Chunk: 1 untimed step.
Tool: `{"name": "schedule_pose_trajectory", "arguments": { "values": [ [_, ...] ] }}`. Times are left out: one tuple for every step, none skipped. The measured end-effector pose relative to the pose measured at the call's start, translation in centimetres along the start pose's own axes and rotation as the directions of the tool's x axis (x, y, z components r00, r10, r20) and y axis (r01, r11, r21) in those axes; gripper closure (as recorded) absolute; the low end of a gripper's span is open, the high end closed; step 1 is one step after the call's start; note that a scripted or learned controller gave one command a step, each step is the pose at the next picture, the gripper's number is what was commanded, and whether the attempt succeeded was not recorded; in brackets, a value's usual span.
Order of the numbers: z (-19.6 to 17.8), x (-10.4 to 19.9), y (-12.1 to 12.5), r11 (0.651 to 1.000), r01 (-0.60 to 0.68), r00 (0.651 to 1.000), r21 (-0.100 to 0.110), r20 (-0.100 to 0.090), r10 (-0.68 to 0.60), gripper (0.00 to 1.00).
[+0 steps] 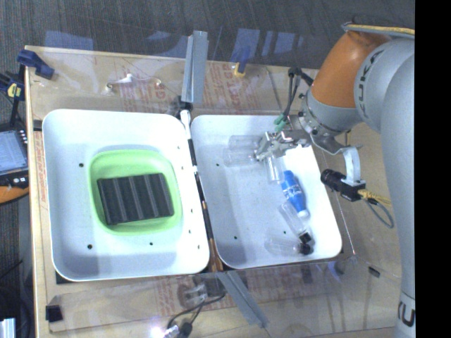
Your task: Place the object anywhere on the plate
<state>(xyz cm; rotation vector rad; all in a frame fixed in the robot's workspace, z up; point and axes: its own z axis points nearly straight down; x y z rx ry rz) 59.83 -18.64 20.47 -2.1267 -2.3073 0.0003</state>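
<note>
Where the grey arm [380,83] with its orange band reaches in from the right of the frame, the gripper [271,146] sits low over the upper middle of the right bin [239,238], and whether it is open or closed cannot be told, nor whether it has hold of anything. Just below and to the right of it lies a clear plastic bottle [292,196] with a blue label, stretched at a slant from near the gripper down toward the lower right corner of that bin; its upper end is close beside the gripper, but whether the two touch cannot be told. A small black cap [305,243] marks the bottle's lower end, near the bin's bottom wall. To the left, past the divider between the bins, the left bin [63,238] holds a green plate [106,167] near its centre, and a dark ribbed slab [134,196] lies on the middle of that plate. The bottle is well apart from the plate, in the other bin. A wooden bench [106,83] bears both bins, and a cable [377,201] with a black plug hangs beside the right bin's right wall.
</note>
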Motion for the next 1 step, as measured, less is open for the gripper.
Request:
{"name": "schedule_pose_trajectory", "arguments": {
  "values": [
    [-0.01,-0.01,0.00,1.000,0.000,1.000,0.000,0.000,0.000,0.00]
  ]
}}
